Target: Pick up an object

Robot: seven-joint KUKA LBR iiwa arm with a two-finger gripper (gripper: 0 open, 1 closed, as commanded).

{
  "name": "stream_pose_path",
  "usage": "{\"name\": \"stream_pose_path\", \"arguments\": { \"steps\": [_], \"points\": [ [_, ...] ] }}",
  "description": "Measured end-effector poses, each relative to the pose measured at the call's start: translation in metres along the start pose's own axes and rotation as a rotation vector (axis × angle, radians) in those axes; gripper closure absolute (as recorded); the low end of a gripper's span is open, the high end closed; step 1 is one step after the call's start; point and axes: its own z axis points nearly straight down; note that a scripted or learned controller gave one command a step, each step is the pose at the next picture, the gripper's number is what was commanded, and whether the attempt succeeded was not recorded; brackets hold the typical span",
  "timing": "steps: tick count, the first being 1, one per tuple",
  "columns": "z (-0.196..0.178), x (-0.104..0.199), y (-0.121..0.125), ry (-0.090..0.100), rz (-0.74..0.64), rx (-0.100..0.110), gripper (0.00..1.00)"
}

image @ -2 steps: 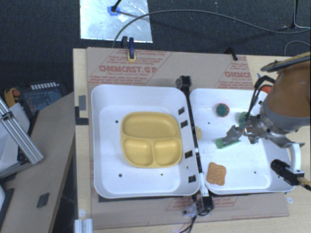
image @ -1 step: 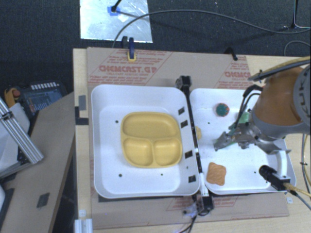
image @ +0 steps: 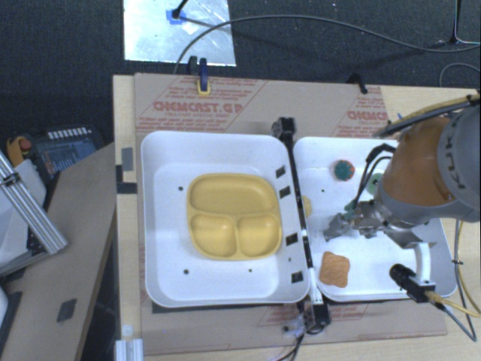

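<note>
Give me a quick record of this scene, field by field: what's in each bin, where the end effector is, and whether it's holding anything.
left bin: holds a yellow divided plate, roughly centred
right bin: holds a small teal object near the far edge and an orange object near the front-left corner
end effector: over the right bin, between the two objects, above the orange one
held item: nothing visible between the fingers
arm: enters from the right
</note>
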Motion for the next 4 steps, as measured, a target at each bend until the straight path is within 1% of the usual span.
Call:
{"name": "stream_pose_path", "arguments": {
  "steps": [1,2,3,4],
  "points": [
    [-0.013,-0.001,0.001,-0.001,-0.001,-0.005,1.00],
    [-0.075,-0.004,0.008,-0.002,-0.003,-0.010,1.00],
    [-0.087,-0.004,0.009,-0.002,-0.003,-0.006,1.00],
    [-0.091,0.049,0.045,0.001,-0.009,-0.007,1.00]
  ]
}}
